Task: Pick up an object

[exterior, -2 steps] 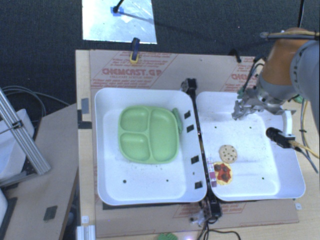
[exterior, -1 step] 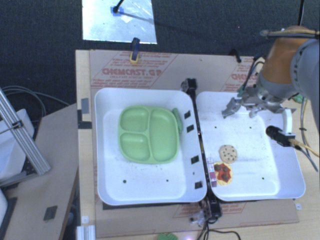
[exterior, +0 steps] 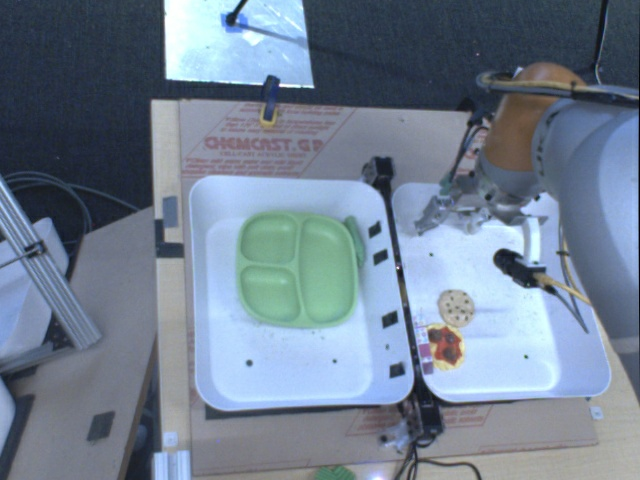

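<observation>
Camera view has my claw (exterior: 450, 213) over the far end of the right bin (exterior: 580, 368); whether it is spread or clenched I cannot tell, and I see nothing in it. Nothing is picked up yet. A cookie (exterior: 456, 307) and a pizza slice (exterior: 445, 347) lie nearer the front; a green tray (exterior: 298, 268) sits in the left bin (exterior: 215, 368).

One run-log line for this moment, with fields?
arm: over right bin | gripper: at its far edge | cookie, pizza: in right bin | tray: in left bin
</observation>
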Controlling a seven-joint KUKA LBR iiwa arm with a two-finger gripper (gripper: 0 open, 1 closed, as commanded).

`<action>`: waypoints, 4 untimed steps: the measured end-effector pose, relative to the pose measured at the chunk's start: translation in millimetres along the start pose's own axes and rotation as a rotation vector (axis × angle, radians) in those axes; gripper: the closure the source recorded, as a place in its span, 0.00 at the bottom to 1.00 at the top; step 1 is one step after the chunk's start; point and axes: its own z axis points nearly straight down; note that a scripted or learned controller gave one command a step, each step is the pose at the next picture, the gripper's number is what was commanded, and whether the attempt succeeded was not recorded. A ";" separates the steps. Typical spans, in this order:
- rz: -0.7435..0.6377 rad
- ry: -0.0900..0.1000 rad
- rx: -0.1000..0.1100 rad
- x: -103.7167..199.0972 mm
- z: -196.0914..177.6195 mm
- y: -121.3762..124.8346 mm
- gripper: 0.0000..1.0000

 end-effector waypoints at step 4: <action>0.007 -0.001 0.001 18.4 -14.1 -182.0 0.00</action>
